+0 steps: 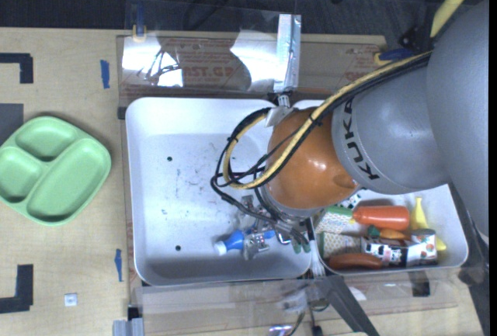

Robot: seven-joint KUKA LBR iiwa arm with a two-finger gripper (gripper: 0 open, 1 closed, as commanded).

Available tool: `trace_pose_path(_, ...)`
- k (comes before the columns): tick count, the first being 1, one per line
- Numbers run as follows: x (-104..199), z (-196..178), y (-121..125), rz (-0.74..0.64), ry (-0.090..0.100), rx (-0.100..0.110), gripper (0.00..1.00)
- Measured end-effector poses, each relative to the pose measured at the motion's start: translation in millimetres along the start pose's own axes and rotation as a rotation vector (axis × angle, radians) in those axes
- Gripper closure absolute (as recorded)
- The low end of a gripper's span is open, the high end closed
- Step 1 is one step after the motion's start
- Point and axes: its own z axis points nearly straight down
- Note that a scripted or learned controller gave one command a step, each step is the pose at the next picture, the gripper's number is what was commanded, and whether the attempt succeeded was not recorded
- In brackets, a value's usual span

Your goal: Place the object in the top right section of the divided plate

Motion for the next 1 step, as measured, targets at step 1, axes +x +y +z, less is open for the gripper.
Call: trace_pose_path(1,-29.1,-50.3,81.9,-0.081,0.014,-0.003,1.00)
